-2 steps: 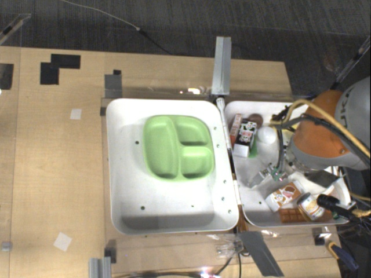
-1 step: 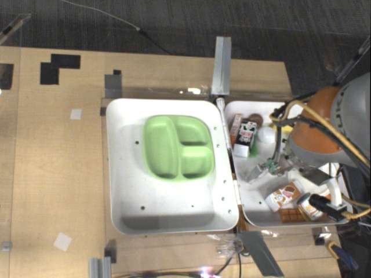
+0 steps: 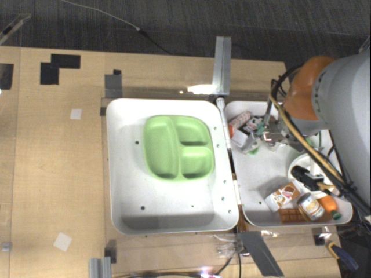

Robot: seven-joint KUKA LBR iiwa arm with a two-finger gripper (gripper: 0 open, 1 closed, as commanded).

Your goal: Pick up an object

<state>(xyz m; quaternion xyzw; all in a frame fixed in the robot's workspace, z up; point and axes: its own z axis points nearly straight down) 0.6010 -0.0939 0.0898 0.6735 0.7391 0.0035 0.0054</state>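
2 bins (image 3: 116, 213), claw (image 3: 268, 133) near wrapped packet (image 3: 239, 120)

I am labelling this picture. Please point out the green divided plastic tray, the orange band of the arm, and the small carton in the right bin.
green divided plastic tray (image 3: 177, 147), camera view, centre ridge
orange band (image 3: 302, 91), camera view, its middle
small carton (image 3: 282, 197), camera view, top face

Two bins sit side by side on the bench (image 3: 52, 172). The left bin (image 3: 124, 213) holds a divided tray (image 3: 177, 146) near its centre. The right bin (image 3: 255, 178) holds small packages (image 3: 240, 120) at its rear-left and a cluster of items (image 3: 301, 204) at its front-right.
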